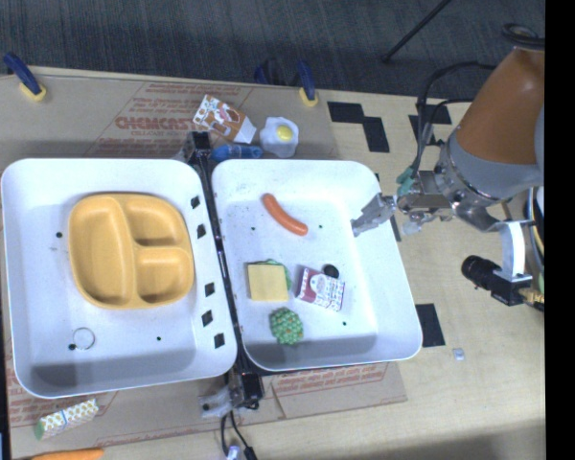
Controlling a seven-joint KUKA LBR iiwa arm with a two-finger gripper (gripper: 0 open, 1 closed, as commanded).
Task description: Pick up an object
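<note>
The right bin [388, 286] holds an orange sausage [285, 215], a yellow cheese slice on a green base [266, 281], a knobbly green ball [287, 325] and a small maroon and white carton [321, 288]. A small black piece [331, 271] lies at the carton's upper edge. My gripper [372, 215] hangs over the bin's right rim, to the right of the sausage and apart from every object. The grey arm with its orange band [503, 103] reaches in from the right.
A yellow compartment plate [131, 249] fills much of the left bin [29, 286]. Behind the bins lie a small printed carton [216, 115], a toy fried egg [281, 135] and a blue piece [235, 151]. Blue clamps [24, 75] grip the cardboard's back edge.
</note>
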